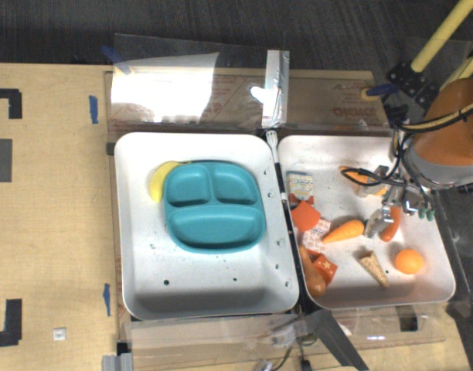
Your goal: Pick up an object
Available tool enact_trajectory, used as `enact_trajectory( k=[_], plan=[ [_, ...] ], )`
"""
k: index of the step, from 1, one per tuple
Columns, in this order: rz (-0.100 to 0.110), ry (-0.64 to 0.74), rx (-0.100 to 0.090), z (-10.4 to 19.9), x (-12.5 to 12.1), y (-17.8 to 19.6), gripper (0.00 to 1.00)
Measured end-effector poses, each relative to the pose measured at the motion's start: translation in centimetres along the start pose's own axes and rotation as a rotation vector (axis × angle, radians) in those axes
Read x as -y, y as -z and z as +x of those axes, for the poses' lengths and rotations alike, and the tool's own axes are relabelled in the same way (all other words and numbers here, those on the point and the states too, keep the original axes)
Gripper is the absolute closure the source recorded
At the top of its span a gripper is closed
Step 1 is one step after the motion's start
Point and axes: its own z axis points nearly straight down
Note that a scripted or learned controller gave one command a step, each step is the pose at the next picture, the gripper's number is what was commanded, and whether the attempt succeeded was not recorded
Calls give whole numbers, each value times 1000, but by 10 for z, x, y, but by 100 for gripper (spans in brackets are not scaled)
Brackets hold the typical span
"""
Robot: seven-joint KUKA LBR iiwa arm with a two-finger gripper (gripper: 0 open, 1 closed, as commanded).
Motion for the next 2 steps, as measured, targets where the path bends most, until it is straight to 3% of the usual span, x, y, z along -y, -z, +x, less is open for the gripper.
enact_trajectory(
  k=[1,2],
  plan=[
    [1,-76,-4,32,34,1,0],
    [0,-89,-3,26,-4,1,0]
  ],
)
